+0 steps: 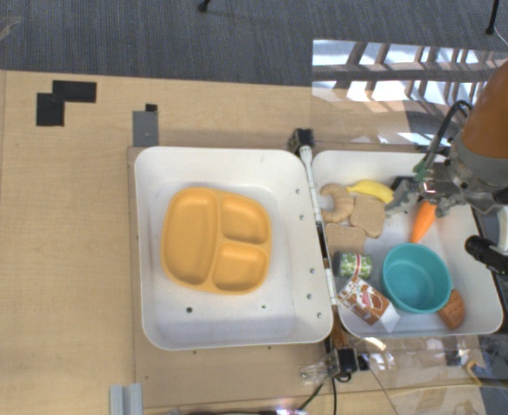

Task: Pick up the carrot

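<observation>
The carrot lies in the right bin, toward its 1 o'clock corner — a smooth orange taper whose long axis runs roughly 12 to 6, slightly tilted, thick end up near 1 and narrow tip down toward 7. The gripper sits at the carrot's top end, closed on it as far as the view shows. At the carrot's 6 o'clock stands a glossy teal bowl, round and deep. At 9 o'clock lie a curved yellow banana and a flat tan slice of bread. The left bin holds a matte orange divided plate — three compartments.
</observation>
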### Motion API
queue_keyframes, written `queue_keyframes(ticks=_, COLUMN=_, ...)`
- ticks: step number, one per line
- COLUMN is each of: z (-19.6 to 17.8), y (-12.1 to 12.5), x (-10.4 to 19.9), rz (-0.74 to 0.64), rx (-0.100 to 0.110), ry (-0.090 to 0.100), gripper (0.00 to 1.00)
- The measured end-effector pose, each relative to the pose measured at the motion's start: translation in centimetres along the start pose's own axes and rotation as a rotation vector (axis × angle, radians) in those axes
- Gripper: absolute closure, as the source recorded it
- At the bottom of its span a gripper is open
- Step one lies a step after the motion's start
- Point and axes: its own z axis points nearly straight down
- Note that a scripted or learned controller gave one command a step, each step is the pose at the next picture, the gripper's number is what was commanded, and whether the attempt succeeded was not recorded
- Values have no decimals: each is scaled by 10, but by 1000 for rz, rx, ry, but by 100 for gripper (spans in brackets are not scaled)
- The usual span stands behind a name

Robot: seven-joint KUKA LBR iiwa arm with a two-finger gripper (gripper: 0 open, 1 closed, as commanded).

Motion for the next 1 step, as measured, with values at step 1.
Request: queue_keyframes(ticks=1, z=98, y=20, x=-64, rz=4, rx=-12, ry=0, gripper=0)
